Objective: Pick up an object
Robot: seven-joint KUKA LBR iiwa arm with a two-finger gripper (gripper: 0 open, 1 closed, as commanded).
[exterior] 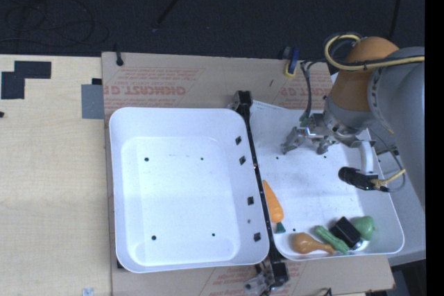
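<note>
While our pincer [305, 142] hangs spread and bare over the right bin [312, 184], we judge the toys [333, 236] untouched

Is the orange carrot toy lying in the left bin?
No, the carrot toy lies in the right bin, close to its left wall, beside the divider between the two bins.
</note>
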